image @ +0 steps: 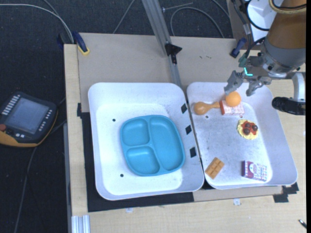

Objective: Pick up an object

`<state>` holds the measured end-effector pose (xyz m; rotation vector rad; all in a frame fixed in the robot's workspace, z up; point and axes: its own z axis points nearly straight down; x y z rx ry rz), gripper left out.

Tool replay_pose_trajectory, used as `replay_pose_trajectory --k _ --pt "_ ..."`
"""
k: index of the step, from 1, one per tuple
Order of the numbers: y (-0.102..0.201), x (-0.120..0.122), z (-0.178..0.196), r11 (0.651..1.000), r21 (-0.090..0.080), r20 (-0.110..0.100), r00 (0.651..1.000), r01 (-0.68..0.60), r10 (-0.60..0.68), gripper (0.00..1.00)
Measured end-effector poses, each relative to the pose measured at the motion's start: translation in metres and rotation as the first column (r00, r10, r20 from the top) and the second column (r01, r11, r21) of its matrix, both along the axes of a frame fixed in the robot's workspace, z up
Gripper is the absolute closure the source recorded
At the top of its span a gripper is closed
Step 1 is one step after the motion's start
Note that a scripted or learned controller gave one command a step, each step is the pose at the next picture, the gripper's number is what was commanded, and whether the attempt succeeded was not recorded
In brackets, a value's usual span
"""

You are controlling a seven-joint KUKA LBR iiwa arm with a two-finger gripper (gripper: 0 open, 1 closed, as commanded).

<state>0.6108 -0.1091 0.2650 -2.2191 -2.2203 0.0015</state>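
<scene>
Near edge of the right bin (286, 152): cracker (214, 167) and small box (254, 170) lying untouched. Farther back, tart (248, 129), then orange ball (233, 99) sitting on a carton (233, 109) beside a wooden spoon (206, 107). Pincer (244, 85) hovering just above the ball, fingers spread, gripping nothing. Reads as approach step; next it's needing a straight drop to straddle the ball, then close.

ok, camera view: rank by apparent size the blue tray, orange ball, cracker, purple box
1. blue tray, by far the largest
2. purple box
3. cracker and orange ball: look about alike, so not ranked
</scene>
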Motion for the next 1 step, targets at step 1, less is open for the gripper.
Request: replay_pose_trajectory --k 1 --pt "0.0000 0.0005 0.0010 1.000 0.000 0.002 1.000 0.000 0.000 0.00"
